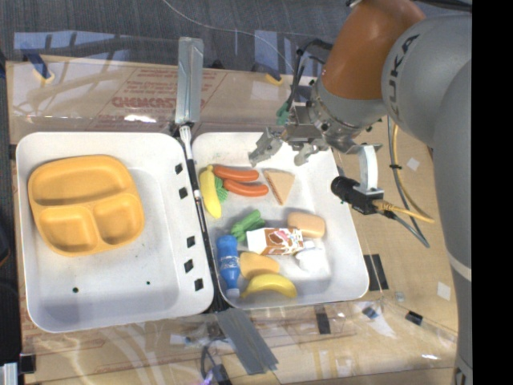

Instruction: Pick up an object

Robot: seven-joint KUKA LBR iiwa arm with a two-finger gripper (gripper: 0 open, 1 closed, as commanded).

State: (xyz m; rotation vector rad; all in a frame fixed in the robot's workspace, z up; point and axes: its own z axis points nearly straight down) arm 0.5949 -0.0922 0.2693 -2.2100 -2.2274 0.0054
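Note:
My gripper [282,152] hangs open over the back of the right bin [353,251], its two fingers spread with nothing between them. Just below it lie a tan wedge [280,184] and two orange-red sausages [239,180]. A yellow banana [209,192] lies by the bin's left wall. Further forward are a green piece [247,223], a bread roll [307,224], a small carton [276,241], a blue bottle [228,264] and another banana [268,285].
The left bin [160,287] holds a yellow divided tray [84,203]. A grey divider bar [189,83] rises between the bins at the back. The arm's orange band [365,46] and grey body fill the upper right, with cables trailing beside the right bin.

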